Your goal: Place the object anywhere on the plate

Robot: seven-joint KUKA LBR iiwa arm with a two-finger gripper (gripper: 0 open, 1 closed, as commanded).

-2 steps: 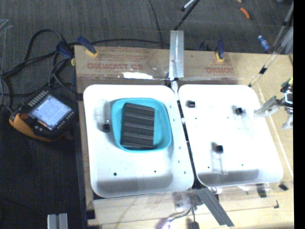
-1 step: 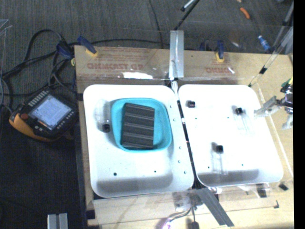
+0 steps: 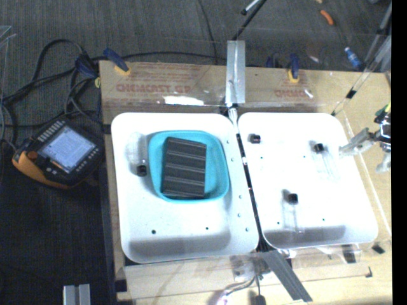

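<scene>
While the pendant [image 3: 63, 152] sits off left, the left bin [image 3: 178, 237] holds the blue plate [image 3: 218, 170] with the ribbed dark block [image 3: 184, 167] lying flat on it, inside the rim, so placement looks done. A small dark bit [image 3: 140, 168] sits just beside the plate. The block reads stiff, probably light, with the ribs giving grip; pinch across the narrow sides. Right bin [image 3: 318, 230]: three small black bits. Gripper [image 3: 380, 143] at the bin's right edge; can't tell open or closed.
</scene>
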